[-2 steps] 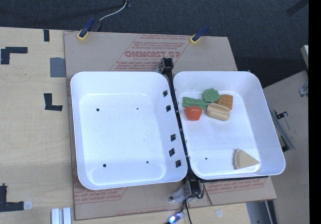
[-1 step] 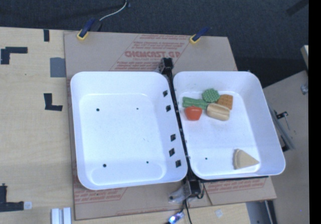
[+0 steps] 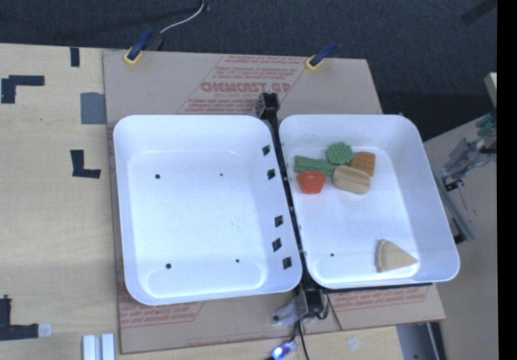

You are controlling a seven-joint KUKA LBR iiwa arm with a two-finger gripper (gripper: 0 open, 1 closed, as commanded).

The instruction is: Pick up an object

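Tool (image 3: 466, 160), mine: off the right bin's (image 3: 431, 203) outer rim; whether apart or together I cannot tell. Bin holds green (image 3: 338, 153), red (image 3: 312, 182), orange (image 3: 363, 162), tan pieces (image 3: 351, 179); tan wedge (image 3: 393, 256) near front corner.

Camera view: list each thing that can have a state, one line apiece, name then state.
left bin: flat on the bench, beside its twin.
right bin: flat, holding five pieces.
green piece: lying flat, touching the red piece.
red piece: resting, ungrasped.
orange piece: resting against the tan block.
tan block: lying flat.
tan wedge: alone in the near right corner.
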